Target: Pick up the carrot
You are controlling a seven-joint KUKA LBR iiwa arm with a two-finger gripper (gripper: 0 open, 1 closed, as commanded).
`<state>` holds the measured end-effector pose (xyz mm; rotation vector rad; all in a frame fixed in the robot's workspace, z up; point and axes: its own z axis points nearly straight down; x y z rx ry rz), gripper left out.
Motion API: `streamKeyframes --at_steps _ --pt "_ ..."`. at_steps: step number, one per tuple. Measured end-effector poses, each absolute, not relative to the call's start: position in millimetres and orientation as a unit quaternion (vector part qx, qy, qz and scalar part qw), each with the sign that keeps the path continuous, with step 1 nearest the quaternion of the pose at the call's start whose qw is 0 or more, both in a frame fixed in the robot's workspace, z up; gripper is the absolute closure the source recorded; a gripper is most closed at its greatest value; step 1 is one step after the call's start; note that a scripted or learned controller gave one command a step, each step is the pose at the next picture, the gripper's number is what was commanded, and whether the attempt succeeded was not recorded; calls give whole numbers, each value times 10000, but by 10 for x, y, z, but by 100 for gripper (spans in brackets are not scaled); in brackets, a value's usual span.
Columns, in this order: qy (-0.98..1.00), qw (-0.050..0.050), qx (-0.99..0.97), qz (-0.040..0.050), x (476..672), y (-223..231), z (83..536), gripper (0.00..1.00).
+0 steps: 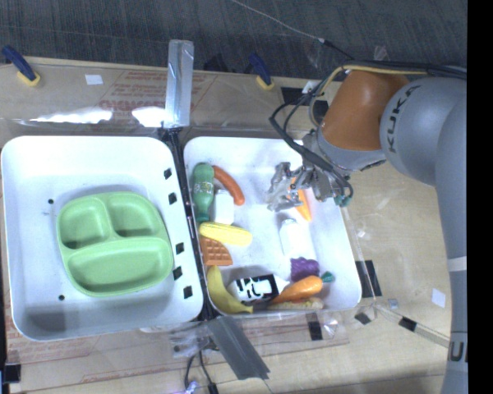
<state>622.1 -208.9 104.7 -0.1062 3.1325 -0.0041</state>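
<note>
The carrot, orange with a green leafy end, lies along the front wall of the right bin, next to a purple bunch of grapes. My gripper hangs over the back right part of that bin, well behind the carrot and apart from it. Just under the gripper is a small orange piece at the top of a white bottle. I cannot tell whether the gripper touches it.
The right bin also holds a green cucumber, a red-orange sausage, a yellow corn cob, a waffle, a banana and a black-and-white item. In the left bin sits a green divided plate.
</note>
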Motion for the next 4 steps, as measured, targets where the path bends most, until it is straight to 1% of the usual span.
streamKeyframes --at_steps 1,2,3,4 --pt "9994 34 -345 -11 6221 -2085 1044 0" --pt "9993 59 -369 -20 6239 -2076 1159 100" --pt "9993 56 -375 -18 6238 -2073 1155 0" --pt "9992 87 -396 -30 6256 -2066 1270 100"
